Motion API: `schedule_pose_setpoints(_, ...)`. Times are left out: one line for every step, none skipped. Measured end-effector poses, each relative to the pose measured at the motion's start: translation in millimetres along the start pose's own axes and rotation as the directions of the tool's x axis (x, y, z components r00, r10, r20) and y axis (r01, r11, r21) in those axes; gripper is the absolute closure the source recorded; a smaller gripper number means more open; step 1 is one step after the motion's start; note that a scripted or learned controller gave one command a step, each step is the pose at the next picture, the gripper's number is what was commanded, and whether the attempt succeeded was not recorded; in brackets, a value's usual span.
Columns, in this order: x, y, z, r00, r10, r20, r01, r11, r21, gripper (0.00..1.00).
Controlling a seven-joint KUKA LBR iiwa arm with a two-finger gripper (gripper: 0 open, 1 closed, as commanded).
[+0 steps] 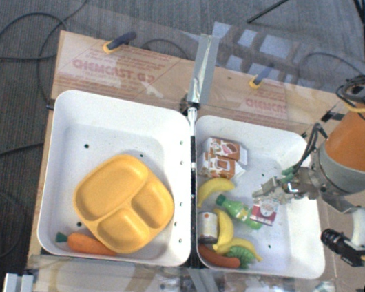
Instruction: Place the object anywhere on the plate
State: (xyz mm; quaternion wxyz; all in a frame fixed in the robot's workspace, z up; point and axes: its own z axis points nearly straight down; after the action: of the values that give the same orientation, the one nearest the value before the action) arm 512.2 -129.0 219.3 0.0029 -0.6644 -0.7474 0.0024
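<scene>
Left bin (55, 154): shallow, white, matte plastic. Holds the plate (124, 201), a glossy yellow tray with rounded corners and three moulded hollows, lying flat and turned at a slant, with nothing on it yet.

Right bin (292, 238): same make, touching the left one along a shared wall. Carries a loose cluster along its left side.

Arm (353, 147): reaches in from the right, orange band up top, grey metal below. Ends in the gripper (274, 188), hanging over the right bin's middle; cannot tell whether spread or pressed together, and no item is seen in its grip.

Boxes (222, 157): printed card, brown and white, flat near the far wall.

Banana (214, 189): smooth, curved, yellow, beside the shared wall.

Bottle (236, 210): green, lying on its side.

Carton (265, 211): small, red and white, touching the bottle's end. Probably the object to move, sitting just below the gripper, slightly towards the near wall; long axis too small to tell. Calls for a short drop, then a carry leftward over the wall.

Carrot (85, 244): orange, tucked along the left bin's near wall.
</scene>
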Motion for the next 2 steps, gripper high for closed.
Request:
schedule_pose_setpoints(87.2,16.3,39.0,0.945,-0.326,-0.001,0.326,0.945,0.001,1.00)
schedule_pose_setpoints(175.2,2.7,38.8,0.889,-0.458,0.000,0.458,0.889,0.002,1.00)
